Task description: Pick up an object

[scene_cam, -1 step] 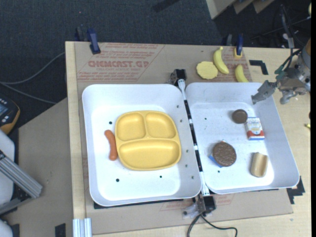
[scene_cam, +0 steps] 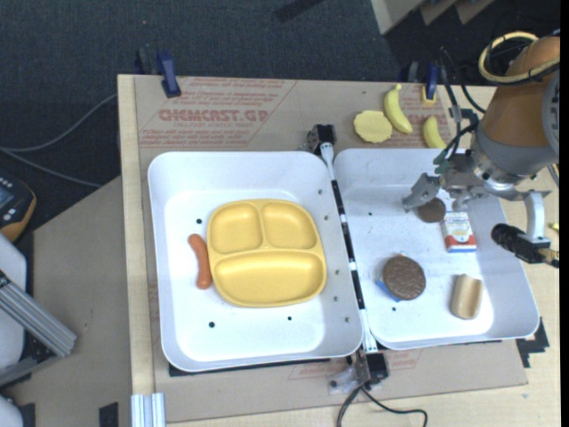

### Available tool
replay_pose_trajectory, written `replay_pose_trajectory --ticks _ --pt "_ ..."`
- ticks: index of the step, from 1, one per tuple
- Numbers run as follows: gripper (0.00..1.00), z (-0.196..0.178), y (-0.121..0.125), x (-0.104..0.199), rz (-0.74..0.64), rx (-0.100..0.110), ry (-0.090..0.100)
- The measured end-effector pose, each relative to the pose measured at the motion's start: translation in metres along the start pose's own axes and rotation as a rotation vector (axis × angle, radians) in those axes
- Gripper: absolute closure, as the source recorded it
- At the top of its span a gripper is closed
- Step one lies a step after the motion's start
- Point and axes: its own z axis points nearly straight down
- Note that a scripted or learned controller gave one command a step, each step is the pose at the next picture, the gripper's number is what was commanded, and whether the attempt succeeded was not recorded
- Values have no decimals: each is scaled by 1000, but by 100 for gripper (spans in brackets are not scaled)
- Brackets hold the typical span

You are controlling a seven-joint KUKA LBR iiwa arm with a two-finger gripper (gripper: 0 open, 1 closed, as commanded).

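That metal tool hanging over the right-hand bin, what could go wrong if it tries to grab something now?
The tool hangs over a small brown piece close to a red and white carton; it might knock the carton or close on neither. The brown patty looks flat and low, so it could be hard to grip.

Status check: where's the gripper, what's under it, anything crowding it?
Gripper low over right bin, far end. Small brown piece just below it, grasp unconfirmed. Small red-and-white carton close alongside; brown patty and bread roll nearer the front.

Brown patty (scene_cam: pixel 404 277), bread roll (scene_cam: pixel 466 295), small carton (scene_cam: pixel 459 232) in right bin (scene_cam: pixel 373 185).
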Motion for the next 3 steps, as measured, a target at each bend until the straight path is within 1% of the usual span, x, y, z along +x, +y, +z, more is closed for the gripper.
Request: replay_pose_trajectory --ticks 1,2,3 --pt "0 63 67 -76 5 -4 11" --pt "0 74 19 -33 3 -2 0" --pt "0 72 59 -74 3 1 12"
